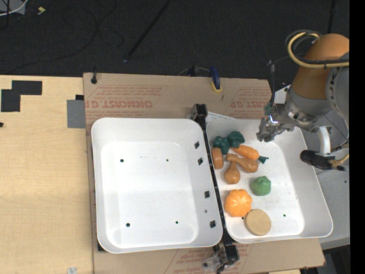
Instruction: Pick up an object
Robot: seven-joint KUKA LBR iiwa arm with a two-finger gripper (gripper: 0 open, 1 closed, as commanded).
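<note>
Two shallow white bins are seen side by side: the left bin (148,181) with a smooth bare floor, the right bin (311,210) holding seven small toy foods. Counted there are one ribbed orange pumpkin (238,202), one round tan disc (258,222), one green pepper-like piece (261,185), one carrot (248,152), one dark green leafy piece (230,140) and two orange-brown elongated pieces (235,165). The gripper (268,131) is positioned over the right bin's far edge, nothing is seen between its fingers, and their opening cannot be told.

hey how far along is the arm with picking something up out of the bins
Done: the arm has reached over the right bin, and the gripper hangs near its far edge. In hand: nothing visible between its fingers. Left: the whole pick. The carrot, green piece, small pumpkin and tan disc all lie in the bin, untouched.
</note>
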